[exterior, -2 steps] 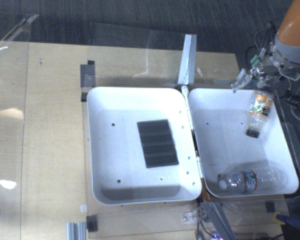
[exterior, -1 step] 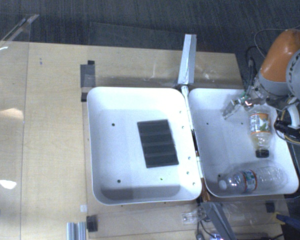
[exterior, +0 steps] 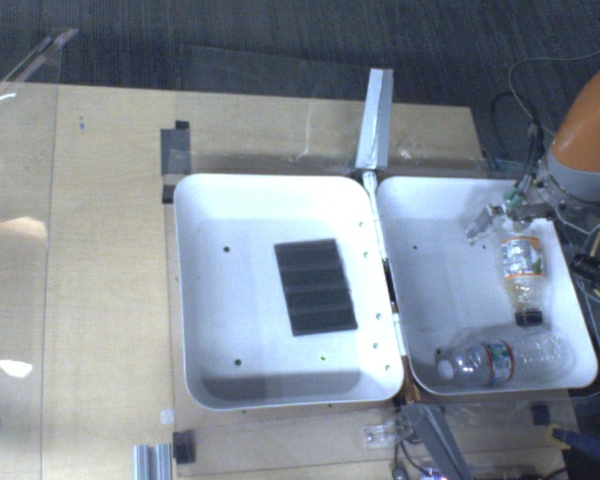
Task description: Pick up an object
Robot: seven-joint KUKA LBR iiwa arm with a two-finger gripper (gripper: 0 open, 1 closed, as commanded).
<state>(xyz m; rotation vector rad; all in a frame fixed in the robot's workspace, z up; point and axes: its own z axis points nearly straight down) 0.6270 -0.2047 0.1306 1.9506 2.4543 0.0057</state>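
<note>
My gripper [exterior: 487,221] hangs over the back right part of the right bin [exterior: 420,228], open, with nothing between its fingers. Just in front of it a small clear bottle [exterior: 523,271] with amber liquid and a dark cap lies pointing toward the front. A larger clear plastic bottle [exterior: 500,360] with a white cap and a red-blue label lies on its side along the bin's front wall. In the left bin [exterior: 210,268] a flat black ribbed block [exterior: 315,286] rests near the middle.
The grey arm with its orange band [exterior: 590,128] reaches in from the right above the right bin's far corner. A metal post [exterior: 376,118] stands behind the gap between the bins. Cables run along the right side.
</note>
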